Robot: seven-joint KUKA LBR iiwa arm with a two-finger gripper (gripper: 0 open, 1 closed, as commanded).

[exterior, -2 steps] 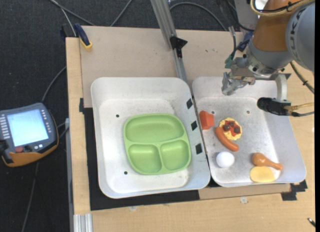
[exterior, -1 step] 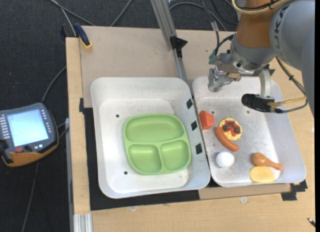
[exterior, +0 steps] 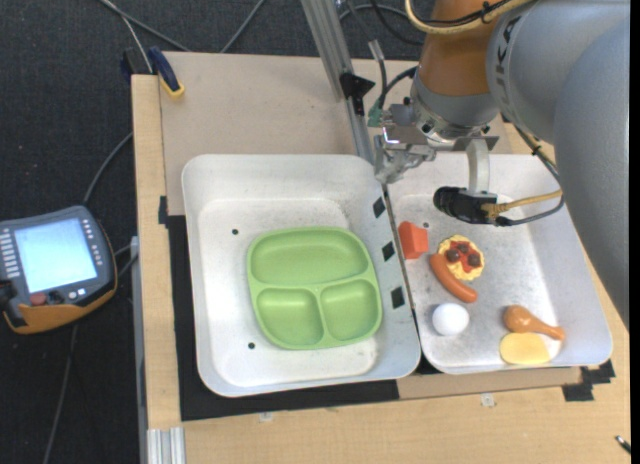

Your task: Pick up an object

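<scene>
1. The grey arm with an orange band (exterior: 480, 12) reaches in from the right. Its jaws hang low over the far end of the wall where the two bins meet. I cannot tell whether they are open or closed, and nothing shows between them.
2. The right shallow white bin (exterior: 565, 252) holds the loose things: a small orange block (exterior: 413, 239) near the dividing wall, and a red toy sausage (exterior: 452, 277) touching a round yellow toy pizza with red toppings (exterior: 463, 255).
3. Nearer the front lie a white ball (exterior: 450, 319), a brown toy drumstick (exterior: 530, 323) and a flat yellow piece (exterior: 527, 350) just beside it.
4. The left shallow white bin (exterior: 220, 252) holds a green three-compartment plastic plate (exterior: 315, 287).
5. Both bins sit on the tan bench (exterior: 250, 102).
</scene>
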